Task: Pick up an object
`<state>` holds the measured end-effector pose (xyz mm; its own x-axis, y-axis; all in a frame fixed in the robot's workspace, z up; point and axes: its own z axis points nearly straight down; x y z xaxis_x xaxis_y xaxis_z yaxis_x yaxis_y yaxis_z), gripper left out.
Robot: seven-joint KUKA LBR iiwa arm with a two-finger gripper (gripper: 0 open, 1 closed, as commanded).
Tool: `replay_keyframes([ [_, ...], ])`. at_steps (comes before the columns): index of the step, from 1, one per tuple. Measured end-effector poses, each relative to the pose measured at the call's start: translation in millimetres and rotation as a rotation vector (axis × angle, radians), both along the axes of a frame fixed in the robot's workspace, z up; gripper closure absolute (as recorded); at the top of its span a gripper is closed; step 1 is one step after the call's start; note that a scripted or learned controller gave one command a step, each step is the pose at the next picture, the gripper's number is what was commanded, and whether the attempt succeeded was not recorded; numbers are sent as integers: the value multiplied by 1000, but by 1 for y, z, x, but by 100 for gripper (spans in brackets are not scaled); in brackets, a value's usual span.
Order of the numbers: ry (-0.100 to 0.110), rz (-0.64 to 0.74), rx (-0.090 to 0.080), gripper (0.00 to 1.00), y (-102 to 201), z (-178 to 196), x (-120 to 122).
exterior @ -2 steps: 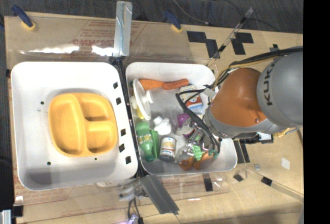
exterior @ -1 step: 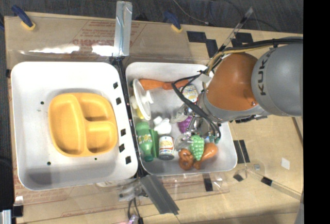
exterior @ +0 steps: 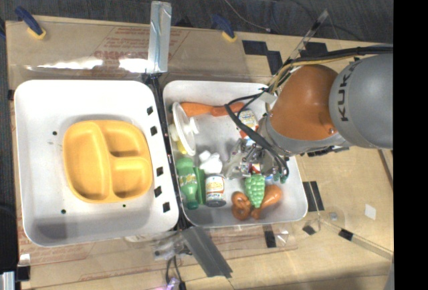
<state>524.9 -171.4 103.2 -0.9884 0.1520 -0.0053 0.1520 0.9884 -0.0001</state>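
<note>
**Mia:** Brown and shiny, that plastic chicken leg (exterior: pixel 269 198) sits at the near wall of the right white bin (exterior: pixel 294 210). Why is everything bunched there?

**Dad:** The toys all share that one bin, so the arm has lots to choose from. Beside the leg lie a bumpy green toy corn (exterior: pixel 255 188), a small round tin can (exterior: pixel 215 191) and a green plastic bottle (exterior: pixel 189 182).

**Mia:** Is the grey gripper (exterior: pixel 257 160) holding one?

**Dad:** It hangs low just above the corn. Wires hide its tips, so open or closed, I can't tell, and I see nothing in it.

**Mia:** And farther back?

**Dad:** An orange toy carrot (exterior: pixel 198 109) and a white cup (exterior: pixel 183 128) rest by the far wall.

**Mia:** The yellow tray (exterior: pixel 107 160) with little sections?

**Dad:** It sits alone in the left white bin (exterior: pixel 30 148), probably waiting for toys.
</note>
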Motion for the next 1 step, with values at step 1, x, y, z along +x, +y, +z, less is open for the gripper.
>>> replay_keyframes([
  [1, 4, 531, -1, 100, -19, -11, -22],
])
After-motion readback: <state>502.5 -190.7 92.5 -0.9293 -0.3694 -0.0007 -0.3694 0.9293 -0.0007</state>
